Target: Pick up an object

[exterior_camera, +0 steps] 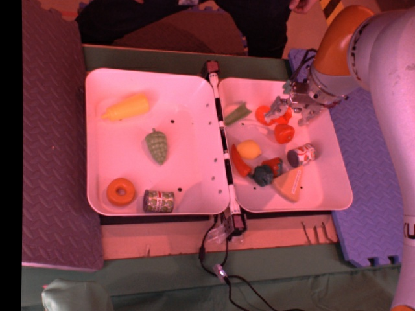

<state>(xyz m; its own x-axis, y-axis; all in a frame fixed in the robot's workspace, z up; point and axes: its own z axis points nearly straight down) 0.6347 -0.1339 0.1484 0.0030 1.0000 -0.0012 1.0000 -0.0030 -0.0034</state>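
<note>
My gripper [292, 113] hangs over the upper part of the right bin [337, 180], its fingers [277, 108] spread open and nothing between them. Just below it lies a red tomato-like piece [284, 133], and an orange-red piece [263, 115] sits by its left finger. The same bin holds a green strip [237, 113], a yellow lemon [248, 149], a red pepper [240, 166], a dark green broccoli [262, 175], a small can [301, 155] and an orange wedge [288, 185].
The left bin [97, 83] holds a yellow corn-like piece [126, 107], a green leafy piece [156, 146], an orange ring [121, 191] and a green can [159, 201]. A black divider bar [222, 141] runs between the bins. A person [194, 5] stands at the far side.
</note>
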